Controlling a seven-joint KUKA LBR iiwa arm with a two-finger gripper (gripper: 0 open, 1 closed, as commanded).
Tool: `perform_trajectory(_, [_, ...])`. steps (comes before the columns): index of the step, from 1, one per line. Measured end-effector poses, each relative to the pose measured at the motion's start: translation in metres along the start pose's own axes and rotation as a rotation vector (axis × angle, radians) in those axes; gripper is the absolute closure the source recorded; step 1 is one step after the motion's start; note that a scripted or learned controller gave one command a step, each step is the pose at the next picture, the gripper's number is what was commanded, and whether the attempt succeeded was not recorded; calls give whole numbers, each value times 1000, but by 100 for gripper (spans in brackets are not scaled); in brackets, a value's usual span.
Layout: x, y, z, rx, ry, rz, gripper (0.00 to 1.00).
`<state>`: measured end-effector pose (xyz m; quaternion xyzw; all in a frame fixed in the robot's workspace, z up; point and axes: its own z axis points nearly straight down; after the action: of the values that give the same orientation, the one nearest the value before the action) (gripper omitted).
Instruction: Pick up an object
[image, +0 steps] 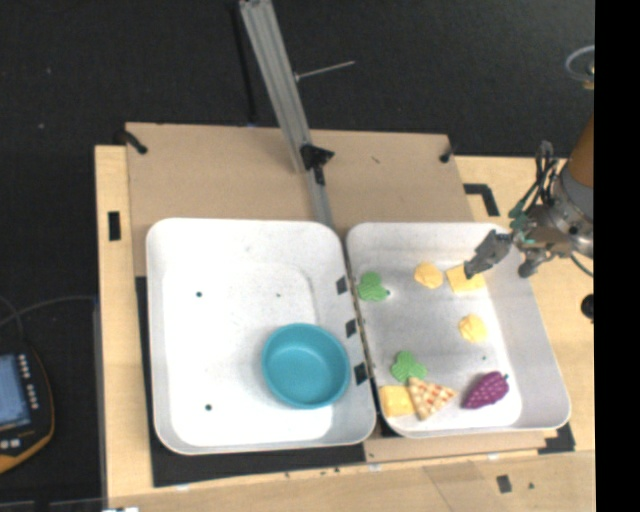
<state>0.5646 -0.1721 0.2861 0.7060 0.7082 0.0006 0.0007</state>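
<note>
Currently, camera view: end effector (497, 262) sits at the upper right of the right bin (535, 330), reaching in from the right. One dark finger slants down-left, its tip touching or just over a yellow block (466, 281); a second finger shows further right near the bin's rim. They look spread apart, and nothing is seen between them, so no grasp yet.

Judgement: step in hand is the approach to a pick. The yellow block is the nearest candidate. To do it well, centre the fingers either side of the block rather than on top of it, descend to the bin floor, then close. The rounded yellow piece (428, 275) lies just beside the block and could get nudged or pinched along with it.

Materials: bins are smooth, shallow white plastic with rounded corners. Contents look like small toy food: a purple grape bunch (486, 389), a pizza slice (430, 398), green leafy pieces (373, 288). Left bin (190, 260) holds a glossy teal bowl (302, 364). Table (115, 300) is pale wood or board.
</note>
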Motion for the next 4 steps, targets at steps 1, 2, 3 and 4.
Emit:
perform_trajectory(1, [0,0,0,0,0,0,0])
perform_trajectory(2, [-7,-8,56,5,-1,4,0])
perform_trajectory(3, [-9,-10,120,7,-1,4,0])
perform_trajectory(4, [-10,-13,162,5,-1,5,0])
